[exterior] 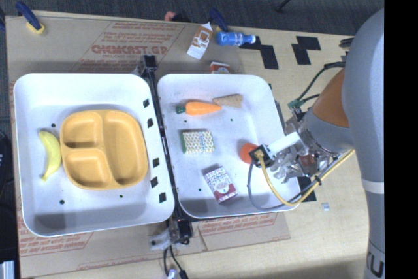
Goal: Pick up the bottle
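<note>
Bottle (235, 39) lies on bench outside bins, well apart from gripper (282, 165) at right bin's (261, 85) edge; finger state unclear.

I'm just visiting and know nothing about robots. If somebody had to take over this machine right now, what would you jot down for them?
Gripper: low over the right bin's right side, beside an orange ball; nothing seen held.
Bottle: blue, lying on the bench behind the right bin, outside both bins.
Right bin also holds a carrot, a sponge and a small red packet.
Done: nothing yet. Left: reach the bottle, grasp it, lift it.
</note>
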Motion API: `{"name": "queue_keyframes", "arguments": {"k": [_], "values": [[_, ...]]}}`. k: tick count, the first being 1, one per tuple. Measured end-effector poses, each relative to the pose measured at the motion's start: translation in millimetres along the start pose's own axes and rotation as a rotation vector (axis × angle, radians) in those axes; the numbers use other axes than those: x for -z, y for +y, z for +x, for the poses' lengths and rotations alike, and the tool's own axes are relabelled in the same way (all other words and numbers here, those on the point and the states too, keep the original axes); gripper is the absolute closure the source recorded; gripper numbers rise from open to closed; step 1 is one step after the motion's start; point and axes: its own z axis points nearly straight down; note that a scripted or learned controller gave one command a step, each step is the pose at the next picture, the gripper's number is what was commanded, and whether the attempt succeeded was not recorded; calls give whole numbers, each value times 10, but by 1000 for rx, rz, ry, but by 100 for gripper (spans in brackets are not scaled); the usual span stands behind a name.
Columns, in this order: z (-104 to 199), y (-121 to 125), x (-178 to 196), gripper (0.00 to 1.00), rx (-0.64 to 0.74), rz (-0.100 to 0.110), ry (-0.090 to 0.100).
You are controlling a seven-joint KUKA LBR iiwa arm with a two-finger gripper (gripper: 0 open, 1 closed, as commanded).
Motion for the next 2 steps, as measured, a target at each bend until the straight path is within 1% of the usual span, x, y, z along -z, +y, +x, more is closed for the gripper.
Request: {"name": "queue_keyframes", "arguments": {"k": [1,2], "values": [[102,-479,165,100,0,2,0],[1,5,66,100,138,-2,1]]}}
